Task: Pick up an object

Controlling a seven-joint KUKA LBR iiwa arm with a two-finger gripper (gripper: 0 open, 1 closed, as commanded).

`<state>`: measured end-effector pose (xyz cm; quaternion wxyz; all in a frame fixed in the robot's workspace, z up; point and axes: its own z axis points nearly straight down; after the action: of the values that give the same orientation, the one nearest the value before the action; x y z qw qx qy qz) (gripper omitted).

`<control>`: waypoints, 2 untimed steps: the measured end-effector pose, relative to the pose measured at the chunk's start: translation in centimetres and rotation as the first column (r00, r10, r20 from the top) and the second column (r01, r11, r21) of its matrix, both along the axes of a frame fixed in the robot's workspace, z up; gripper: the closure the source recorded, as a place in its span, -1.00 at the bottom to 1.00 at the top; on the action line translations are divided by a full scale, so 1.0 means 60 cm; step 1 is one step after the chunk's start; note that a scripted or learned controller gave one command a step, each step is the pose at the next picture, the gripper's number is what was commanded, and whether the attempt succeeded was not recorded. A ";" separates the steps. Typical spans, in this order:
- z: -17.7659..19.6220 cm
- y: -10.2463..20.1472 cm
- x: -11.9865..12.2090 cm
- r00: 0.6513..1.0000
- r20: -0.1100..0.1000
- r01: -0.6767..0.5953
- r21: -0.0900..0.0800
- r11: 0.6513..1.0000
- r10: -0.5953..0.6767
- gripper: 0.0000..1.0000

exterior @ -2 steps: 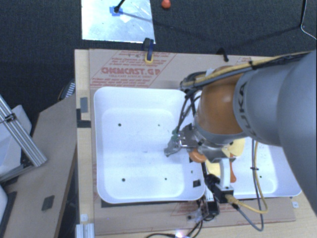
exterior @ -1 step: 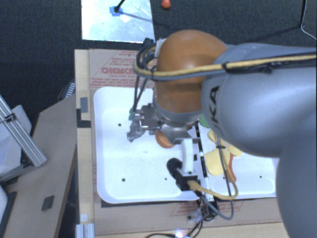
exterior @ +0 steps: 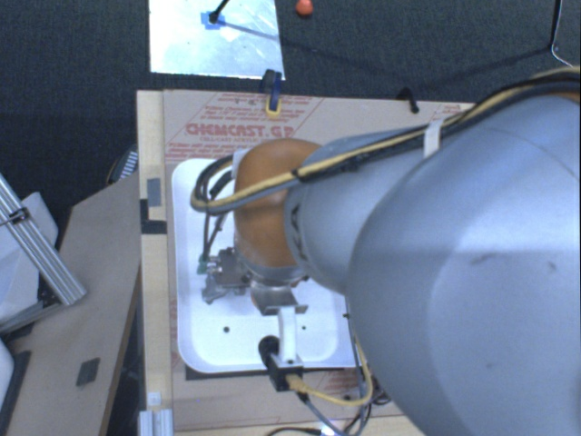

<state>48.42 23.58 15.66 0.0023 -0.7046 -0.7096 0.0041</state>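
My grey arm (exterior: pixel 436 243) reaches in from the right and covers most of the view, with its orange band (exterior: pixel 268 203) over the left white bin (exterior: pixel 186 271). Below the band, the metal gripper body (exterior: pixel 221 278) hangs low over the bin's left half. The wrist and its cables hide how the jaws stand and whatever lies under them. I can make out no loose object on the bare parts of the bin floor.
A brown printed board (exterior: pixel 236 121) lies under and behind the bin. A blue and yellow clamp (exterior: pixel 271 94) sits at its far edge. A silver sheet (exterior: pixel 213 25) and a small orange ball (exterior: pixel 304 6) lie beyond. Aluminium rails (exterior: pixel 36 243) stand at the left.
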 end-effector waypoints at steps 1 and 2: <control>-0.121 0.001 0.006 1.000 0.013 0.004 0.006 1.000 -0.004 -1.00; -0.094 -0.005 0.012 1.000 0.020 0.007 0.003 1.000 -0.007 1.00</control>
<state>49.13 23.30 10.02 -0.0039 -0.7071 -0.7071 -0.0042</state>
